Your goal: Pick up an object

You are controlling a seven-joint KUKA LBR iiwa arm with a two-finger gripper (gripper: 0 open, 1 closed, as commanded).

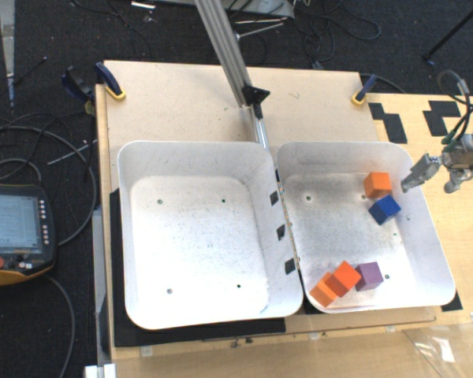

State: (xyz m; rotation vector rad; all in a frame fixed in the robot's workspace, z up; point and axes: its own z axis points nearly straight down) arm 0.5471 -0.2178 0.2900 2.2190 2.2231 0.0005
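The gripper (433, 172) sits at the 3 o'clock edge of the scene, its grey metal fingers reaching in over the right-hand rim of the right shallow white plastic bin (426, 235). Whether those fingers are parted or closed I cannot tell; nothing is visibly held between them. It hovers at the rim, probably because the program is lining up on the nearest pieces.

Just at its 9 o'clock lies a small orange cube (377, 183), and touching or almost touching that, at the cube's 5 o'clock, a small dark blue cube (385, 209). These two are the likeliest targets, judged by nearness alone. Their closeness may hinder a clean grasp, since a finger would have little room between them.

Toward 6 o'clock in the same bin, near the front wall, rests a larger orange block (336, 283), seemingly two cubes joined, with a small purple cube (369, 275) touching its right end.

The left shallow white plastic bin (142, 164) adjoins at 9 o'clock. A slanted grey metal strut (225, 42) descends from 12 o'clock to the seam between the bins, well apart from the gripper.
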